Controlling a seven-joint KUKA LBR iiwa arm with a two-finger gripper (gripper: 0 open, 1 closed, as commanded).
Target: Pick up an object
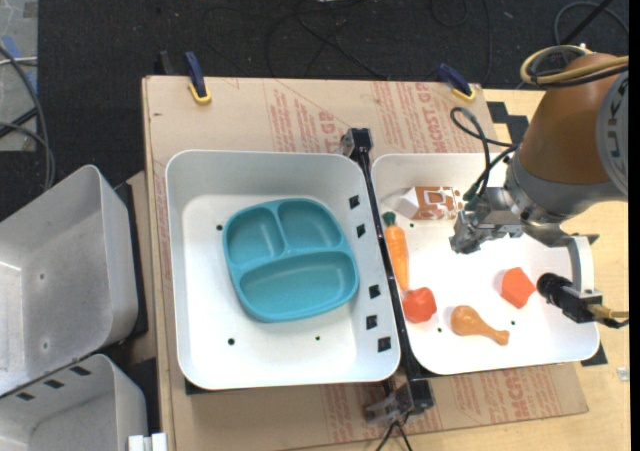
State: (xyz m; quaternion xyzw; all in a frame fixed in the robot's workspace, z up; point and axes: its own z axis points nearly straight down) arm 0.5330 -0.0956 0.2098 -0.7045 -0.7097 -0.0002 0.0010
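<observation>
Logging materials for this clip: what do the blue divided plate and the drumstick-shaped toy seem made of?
Blue divided plate: likely moulded plastic, smooth with a soft sheen and rounded compartment ridges. Drumstick-shaped toy: probably plastic or rubber play food, uniformly orange-tan and slightly glossy; which one is unclear.

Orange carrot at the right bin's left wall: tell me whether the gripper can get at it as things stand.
Probably yes. The long orange carrot lies uncovered, with bare floor of the right white bin between it and the gripper. The bin wall beside it and the red block at its lower end may crowd the approach.

orange carrot (398, 254), red block (517, 286), drumstick (478, 324): right bin.
</observation>
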